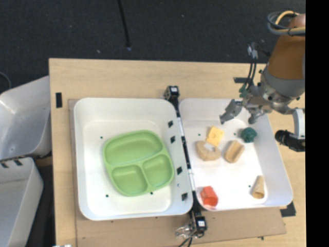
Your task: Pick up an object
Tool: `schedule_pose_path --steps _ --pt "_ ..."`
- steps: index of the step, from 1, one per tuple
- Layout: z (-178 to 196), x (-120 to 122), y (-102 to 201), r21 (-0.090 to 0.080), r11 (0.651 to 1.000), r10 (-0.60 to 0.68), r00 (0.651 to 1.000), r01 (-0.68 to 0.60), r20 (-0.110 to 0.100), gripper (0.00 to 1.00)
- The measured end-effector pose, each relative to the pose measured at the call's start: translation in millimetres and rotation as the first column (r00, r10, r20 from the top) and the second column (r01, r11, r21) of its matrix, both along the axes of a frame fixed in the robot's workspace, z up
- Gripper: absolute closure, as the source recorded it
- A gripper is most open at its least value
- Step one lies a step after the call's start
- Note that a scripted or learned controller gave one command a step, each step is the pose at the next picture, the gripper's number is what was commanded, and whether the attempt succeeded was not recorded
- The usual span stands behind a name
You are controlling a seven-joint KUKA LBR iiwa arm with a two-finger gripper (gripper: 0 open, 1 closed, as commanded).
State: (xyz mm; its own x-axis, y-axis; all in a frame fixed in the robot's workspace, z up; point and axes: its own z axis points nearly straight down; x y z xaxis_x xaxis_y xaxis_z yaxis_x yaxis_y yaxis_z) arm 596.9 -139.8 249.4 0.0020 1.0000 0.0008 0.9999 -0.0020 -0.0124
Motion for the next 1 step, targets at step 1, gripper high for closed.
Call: schedule_pose_path --steps 1 --pt "7.7 2.3 0.2 -0.001 1.000 0.002 1.000 -0.002 0.014 0.00"
